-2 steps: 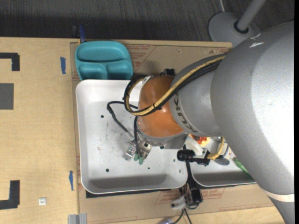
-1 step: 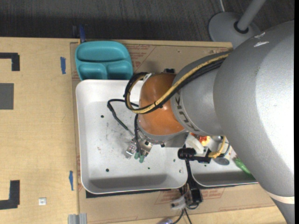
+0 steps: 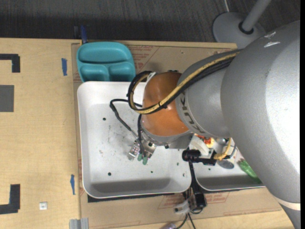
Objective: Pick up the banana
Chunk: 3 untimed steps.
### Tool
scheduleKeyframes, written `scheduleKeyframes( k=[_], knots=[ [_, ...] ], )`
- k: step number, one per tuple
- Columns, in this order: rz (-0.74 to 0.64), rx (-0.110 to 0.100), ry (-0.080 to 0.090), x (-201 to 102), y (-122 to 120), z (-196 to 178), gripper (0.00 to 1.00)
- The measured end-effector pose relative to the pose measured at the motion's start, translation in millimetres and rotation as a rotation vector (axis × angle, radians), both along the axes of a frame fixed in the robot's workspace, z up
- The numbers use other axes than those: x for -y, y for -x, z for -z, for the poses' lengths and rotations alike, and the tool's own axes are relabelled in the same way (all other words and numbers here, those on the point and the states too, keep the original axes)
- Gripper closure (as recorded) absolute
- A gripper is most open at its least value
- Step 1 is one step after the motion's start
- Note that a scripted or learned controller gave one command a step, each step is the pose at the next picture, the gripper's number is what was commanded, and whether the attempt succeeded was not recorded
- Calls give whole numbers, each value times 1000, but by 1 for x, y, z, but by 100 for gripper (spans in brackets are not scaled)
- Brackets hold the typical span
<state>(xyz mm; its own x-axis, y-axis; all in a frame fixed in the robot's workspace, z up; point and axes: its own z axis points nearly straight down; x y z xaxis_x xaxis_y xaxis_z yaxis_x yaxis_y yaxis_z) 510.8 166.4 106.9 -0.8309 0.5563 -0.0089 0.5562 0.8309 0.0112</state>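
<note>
I see the gripper (image 3: 139,151) low over the left bin (image 3: 95,128), though I cannot tell whether it is wide or narrow. At its three o'clock a yellow sliver, likely the banana (image 3: 229,149), peeks from under the arm (image 3: 257,104) in the right bin (image 3: 228,182).

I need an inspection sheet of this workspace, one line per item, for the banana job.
Surface: tan bench bearing two white bins; left bin scuffed.
Job's things: banana, nothing seen; arm covers most of the right bin.
Clutter: small coloured items and a green piece in the right bin.
Grippers: pincer low over the left bin; fingers' state unclear.
Cables: black and yellow cables around the orange band.
Surroundings: teal tray, blue tape marks, grey stand base.
</note>
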Motion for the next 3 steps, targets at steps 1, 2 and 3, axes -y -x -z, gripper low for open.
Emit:
scheduleKeyframes(
  k=[1, 2, 3],
  knots=[
    [-217, -5, 5, -8, 29, 20, 100],
    [263, -10, 2, -42, 26, 20, 100],
    [557, -8, -2, -52, 30, 20, 100]
  ],
)
